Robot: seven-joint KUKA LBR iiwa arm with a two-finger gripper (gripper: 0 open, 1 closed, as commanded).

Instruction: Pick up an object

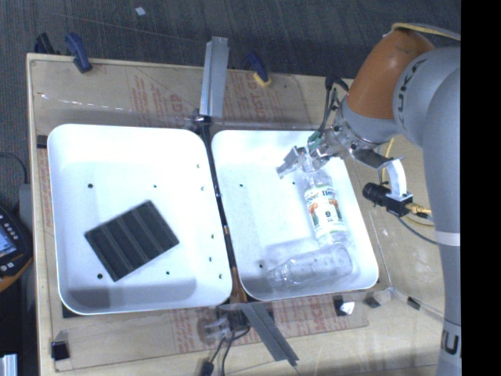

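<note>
Clear labelled bottle (323, 206) lies just below the jaws (296, 161); their state unclear.

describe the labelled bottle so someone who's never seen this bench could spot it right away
Start at the right bin, the one of the two white bins nearer the arm. Along its right side, just below the gripper, lies the labelled bottle, clear plastic, running lengthwise toward the bin's near edge. Its white label with orange print separates it from the unlabelled clear bottle lying crosswise at its foot.
</note>
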